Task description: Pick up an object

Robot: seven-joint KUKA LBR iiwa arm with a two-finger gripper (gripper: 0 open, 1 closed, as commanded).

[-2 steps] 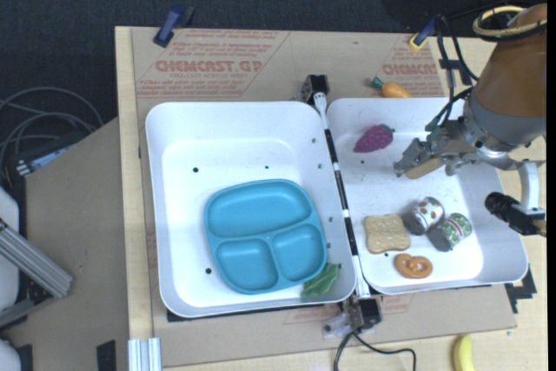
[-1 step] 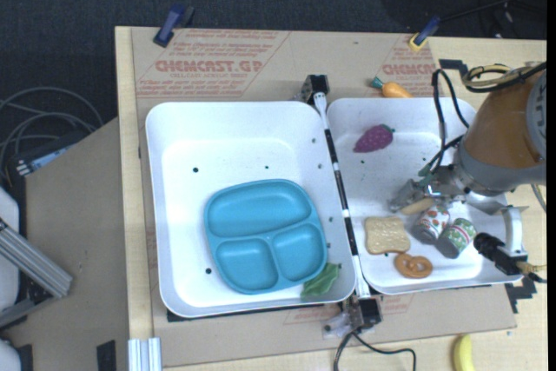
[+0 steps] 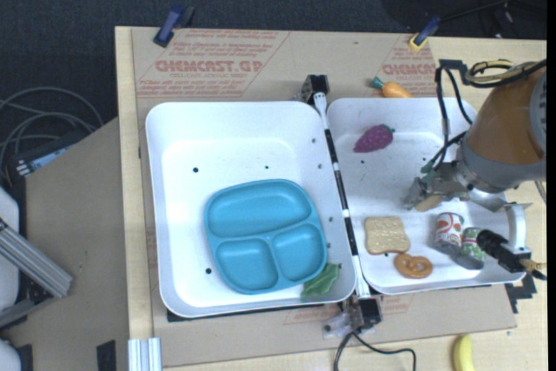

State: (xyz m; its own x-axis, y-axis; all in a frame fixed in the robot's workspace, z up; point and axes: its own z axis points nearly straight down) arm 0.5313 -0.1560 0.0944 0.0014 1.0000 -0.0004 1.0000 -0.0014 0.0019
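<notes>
The right bin (image 3: 382, 113) holds a purple bunch of grapes (image 3: 373, 137) near its back, a slice of toast (image 3: 386, 234), a brown pretzel (image 3: 413, 265) toward its front, and a red-and-white can (image 3: 457, 237) lying on its side at the front right. My gripper (image 3: 423, 194) is low inside this bin, right of centre, above and to the right of the toast and just left of the can. It is apart from the grapes. The grey arm with its orange band (image 3: 512, 130) comes in over the bin's right wall.
The left bin (image 3: 174, 143) holds a blue divided tray (image 3: 265, 235), with a green leafy item (image 3: 320, 282) at its front right corner. A small carrot (image 3: 393, 89) lies on the bench behind the right bin. A yellow item (image 3: 463, 354) lies near the bench's front edge. Black cables (image 3: 452, 100) hang by the arm.
</notes>
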